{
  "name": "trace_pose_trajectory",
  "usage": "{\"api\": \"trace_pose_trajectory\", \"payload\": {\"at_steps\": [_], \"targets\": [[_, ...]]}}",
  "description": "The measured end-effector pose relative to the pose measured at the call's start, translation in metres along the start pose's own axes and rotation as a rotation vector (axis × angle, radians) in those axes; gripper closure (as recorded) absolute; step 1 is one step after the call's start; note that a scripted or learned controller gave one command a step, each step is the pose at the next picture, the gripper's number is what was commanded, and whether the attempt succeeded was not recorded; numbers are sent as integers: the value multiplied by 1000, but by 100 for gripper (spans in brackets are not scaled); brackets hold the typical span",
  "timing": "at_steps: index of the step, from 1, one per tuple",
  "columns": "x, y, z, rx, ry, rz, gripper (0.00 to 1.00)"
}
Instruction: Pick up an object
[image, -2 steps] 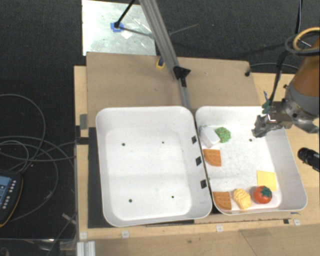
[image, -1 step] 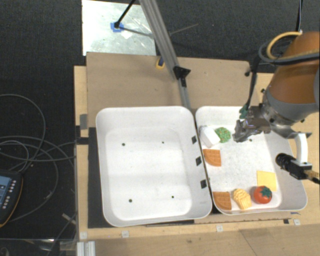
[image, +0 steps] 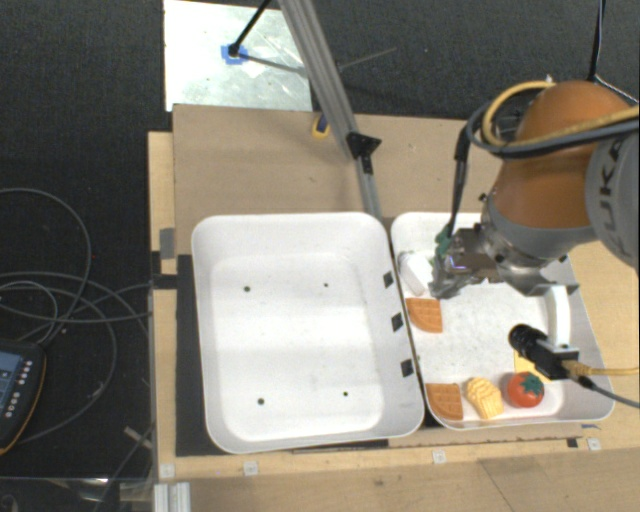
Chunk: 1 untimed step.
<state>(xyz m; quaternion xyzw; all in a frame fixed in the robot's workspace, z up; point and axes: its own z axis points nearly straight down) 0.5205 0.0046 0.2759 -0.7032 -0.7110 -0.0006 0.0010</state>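
My gripper (image: 447, 275) hangs low over the right bin (image: 480, 345), near its upper left part. Its wrist hides the fingers from above. An orange waffle-like piece (image: 425, 315) lies just below and left of the gripper. A white object (image: 412, 268) sits at the gripper's left side, close to the bin's wall. Along the bin's front edge lie another orange piece (image: 446, 401), a yellow corn-like piece (image: 485, 397) and a red tomato (image: 524, 389).
The left bin (image: 295, 330) sits beside the right one, with black clips along the shared rim. A grey tripod pole (image: 335, 95) slants across the back of the bench. A black cylinder with a yellow cable (image: 540, 350) hangs from the arm over the right bin.
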Motion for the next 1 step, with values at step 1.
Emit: {"api": "trace_pose_trajectory", "payload": {"at_steps": [1], "targets": [[52, -11, 10, -1, 0, 0, 100]]}}
